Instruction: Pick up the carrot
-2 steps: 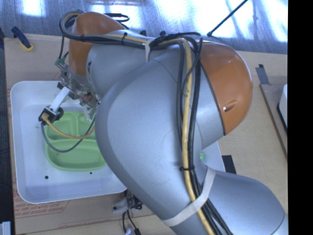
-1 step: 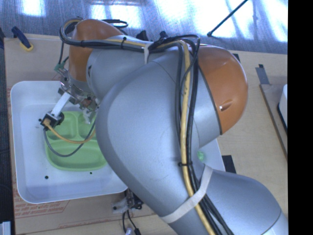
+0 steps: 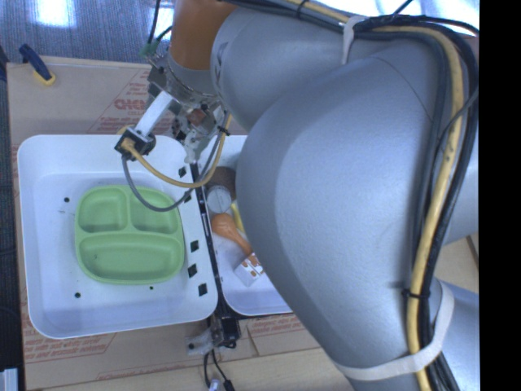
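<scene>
The carrot [image 3: 229, 228], orange and tapered, lies in the right bin [image 3: 252, 301] close to the divider between the bins. The arm hides most of that bin. My gripper [image 3: 195, 135] hangs below the orange wrist band, over the far end of the divider. It is well behind the carrot and apart from it. Cables and the gripper body blur its tip.
A green three-compartment plate [image 3: 129, 235] lies in the left bin [image 3: 41, 186]. Near the carrot are a round silvery object [image 3: 218, 198], a yellow item [image 3: 236, 213] and a small white-and-red box [image 3: 251, 269]. A yellow cable [image 3: 155, 176] loops over the left bin.
</scene>
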Motion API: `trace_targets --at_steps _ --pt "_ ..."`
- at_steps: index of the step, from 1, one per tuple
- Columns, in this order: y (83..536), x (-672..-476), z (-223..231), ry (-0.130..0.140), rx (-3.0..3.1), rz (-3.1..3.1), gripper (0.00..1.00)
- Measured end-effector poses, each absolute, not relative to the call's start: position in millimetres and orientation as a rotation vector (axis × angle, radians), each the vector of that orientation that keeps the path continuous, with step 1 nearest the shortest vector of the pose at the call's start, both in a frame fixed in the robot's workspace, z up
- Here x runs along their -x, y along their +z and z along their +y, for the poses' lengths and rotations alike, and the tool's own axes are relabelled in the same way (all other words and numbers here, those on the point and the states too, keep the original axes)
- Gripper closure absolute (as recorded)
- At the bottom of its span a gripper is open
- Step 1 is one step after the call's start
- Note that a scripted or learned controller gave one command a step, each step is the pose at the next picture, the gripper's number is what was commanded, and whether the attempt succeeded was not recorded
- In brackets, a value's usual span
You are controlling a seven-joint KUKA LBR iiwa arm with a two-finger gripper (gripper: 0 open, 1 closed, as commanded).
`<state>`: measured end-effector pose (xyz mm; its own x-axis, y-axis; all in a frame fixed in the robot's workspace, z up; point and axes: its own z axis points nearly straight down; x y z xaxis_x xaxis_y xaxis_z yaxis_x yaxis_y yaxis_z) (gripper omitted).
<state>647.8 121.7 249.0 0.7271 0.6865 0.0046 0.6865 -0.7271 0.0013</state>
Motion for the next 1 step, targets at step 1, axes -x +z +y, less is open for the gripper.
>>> trace_targets --at_steps 1 --pt "95.0 -646.4 126.6 0.020 2.891 -1.211 0.00"
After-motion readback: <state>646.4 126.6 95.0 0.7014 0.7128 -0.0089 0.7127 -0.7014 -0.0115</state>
